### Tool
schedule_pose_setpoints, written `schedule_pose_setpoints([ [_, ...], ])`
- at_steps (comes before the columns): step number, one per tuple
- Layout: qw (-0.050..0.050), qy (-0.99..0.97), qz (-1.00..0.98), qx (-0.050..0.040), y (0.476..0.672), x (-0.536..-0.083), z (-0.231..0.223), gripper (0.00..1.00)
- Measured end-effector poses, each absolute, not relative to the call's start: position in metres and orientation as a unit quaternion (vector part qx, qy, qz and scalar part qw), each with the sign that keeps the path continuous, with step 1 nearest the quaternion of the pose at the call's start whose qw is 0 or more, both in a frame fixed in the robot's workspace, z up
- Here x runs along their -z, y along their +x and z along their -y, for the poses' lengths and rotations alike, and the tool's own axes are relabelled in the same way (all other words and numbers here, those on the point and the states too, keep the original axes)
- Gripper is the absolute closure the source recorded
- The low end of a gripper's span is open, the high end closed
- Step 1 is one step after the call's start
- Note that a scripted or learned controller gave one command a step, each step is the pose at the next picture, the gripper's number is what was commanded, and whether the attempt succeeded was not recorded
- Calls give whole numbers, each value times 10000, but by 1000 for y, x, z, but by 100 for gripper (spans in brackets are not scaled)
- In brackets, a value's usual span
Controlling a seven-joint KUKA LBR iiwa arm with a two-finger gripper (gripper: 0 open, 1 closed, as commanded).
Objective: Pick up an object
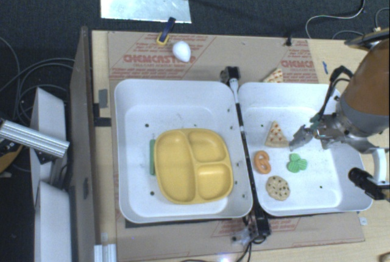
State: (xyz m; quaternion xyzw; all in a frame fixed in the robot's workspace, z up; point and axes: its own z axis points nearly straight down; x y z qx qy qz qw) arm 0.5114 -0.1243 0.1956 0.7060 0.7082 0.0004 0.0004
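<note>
The right bin (329,102) holds a triangular pizza-slice toy (275,134), an orange pretzel (262,161), a green leafy piece (297,163) and a round speckled cookie (278,187). My gripper (300,137) reaches in from the right and hangs over this bin. It is just right of the pizza slice and above the green piece. I see nothing held in it. The grey arm with its orange band (372,90) covers the bin's right side.
The left bin (131,102) holds a yellow divided plate (194,166) with a green strip (152,157) along its left edge. Behind the bins on the cardboard lie a white egg (181,50), a yellow and blue item (164,32) and another wedge piece (274,77).
</note>
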Motion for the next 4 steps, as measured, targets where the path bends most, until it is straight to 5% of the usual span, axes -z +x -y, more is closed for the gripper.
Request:
schedule_pose_setpoints([
  [1,-3,7079,-7064,0,497,-80,144,0],
  [2,29,7047,-7095,-23,558,-85,136,0],
  [3,60,7042,-7100,-36,667,-87,148,0],
  [4,47,7042,-7100,-24,664,-98,148,100],
])
